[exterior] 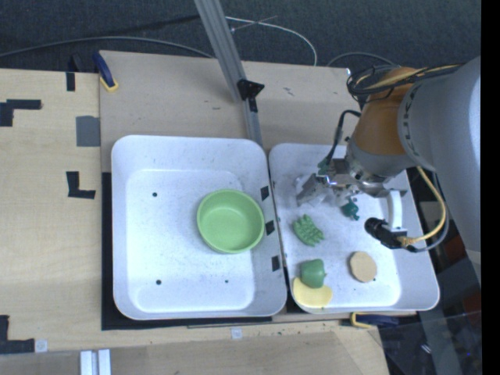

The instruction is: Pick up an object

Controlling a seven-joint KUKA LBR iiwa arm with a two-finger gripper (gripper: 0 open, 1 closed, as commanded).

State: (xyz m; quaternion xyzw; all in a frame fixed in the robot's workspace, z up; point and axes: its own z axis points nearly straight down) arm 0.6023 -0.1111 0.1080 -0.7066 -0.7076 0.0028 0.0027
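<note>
Grey metal gripper (312, 190) hangs above ridged green toy (308, 230), beside smooth round bowl (230, 221).

No text, label, brand, number or sign can be read anywhere in this view.
</note>
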